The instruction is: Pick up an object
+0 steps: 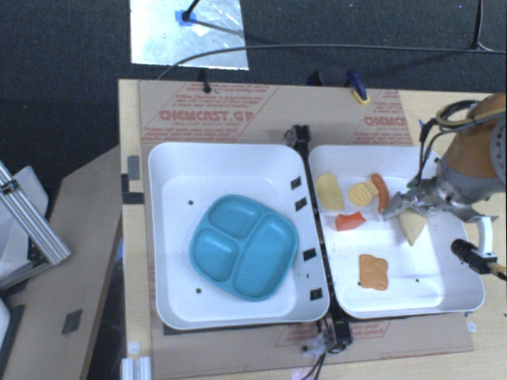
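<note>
The right bin (pixel 463 287) holds several toy food pieces. A pale yellow block (pixel 329 191), a crinkled yellow chip (pixel 362 194) and an orange-red sausage (pixel 381 190) lie along its far side. Below them are a red piece (pixel 349 221), a cream wedge (pixel 412 228) and an orange waffle-like piece (pixel 373 271). My gripper (pixel 405 203) hangs low in this bin, just right of the sausage and right above the top of the cream wedge. Nothing visibly sits in it. The grey arm comes in from the right edge.
The left bin (pixel 174 212) bears a blue divided plate (pixel 244 246). A black divider with clips (pixel 310 212) runs between the two bins. A dark arm part (pixel 473 256) juts over the right bin's right rim. Cardboard covers the bench behind.
</note>
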Robot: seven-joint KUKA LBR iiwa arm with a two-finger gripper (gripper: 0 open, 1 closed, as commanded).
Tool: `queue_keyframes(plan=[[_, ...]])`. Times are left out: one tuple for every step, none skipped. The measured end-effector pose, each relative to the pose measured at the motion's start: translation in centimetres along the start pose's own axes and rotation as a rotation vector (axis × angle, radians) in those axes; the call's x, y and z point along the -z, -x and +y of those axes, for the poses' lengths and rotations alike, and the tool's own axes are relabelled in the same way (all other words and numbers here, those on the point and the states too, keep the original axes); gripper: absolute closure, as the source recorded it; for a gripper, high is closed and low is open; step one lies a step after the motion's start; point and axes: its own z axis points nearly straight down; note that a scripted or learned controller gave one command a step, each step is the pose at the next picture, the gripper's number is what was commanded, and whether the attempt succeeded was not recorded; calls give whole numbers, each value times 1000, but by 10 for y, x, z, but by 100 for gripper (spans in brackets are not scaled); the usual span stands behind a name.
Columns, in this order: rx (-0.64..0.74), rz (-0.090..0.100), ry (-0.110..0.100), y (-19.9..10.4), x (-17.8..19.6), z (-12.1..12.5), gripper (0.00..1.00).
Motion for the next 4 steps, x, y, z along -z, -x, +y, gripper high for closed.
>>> queue_keyframes(plan=[[0, 6, -8, -2, 8, -2, 100], [3, 7, -8, 1, 58, 10, 100], [4, 6, -6, -5, 116, 20, 100], [4, 6, -7, -4, 171, 23, 100]])
